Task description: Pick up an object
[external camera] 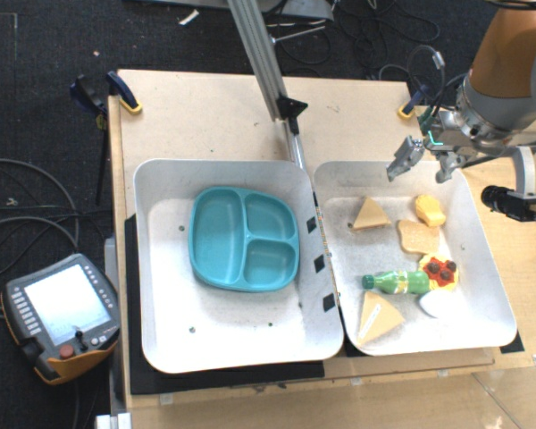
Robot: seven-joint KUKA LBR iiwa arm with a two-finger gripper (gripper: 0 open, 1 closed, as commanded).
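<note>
My gripper (424,163) hangs open over the far edge of the right bin (491,324), its two fingers (404,161) spread apart with nothing between them. Below it in that bin lie a tan wedge (371,214), a yellow piece (430,210), a tan toast slice (417,237), a green bottle (397,282) on its side, a red and yellow item (441,271), a white piece (435,304) and another tan wedge (378,316). The nearest of these, the upper wedge and the yellow piece, sit just in front of the gripper.
The left bin (161,329) holds a teal divided plate (245,239). A metal pole (259,47) slants down to the seam between the bins. Clamps sit at the bench's far corners (125,95). A teach pendant (61,315) lies on the floor at left.
</note>
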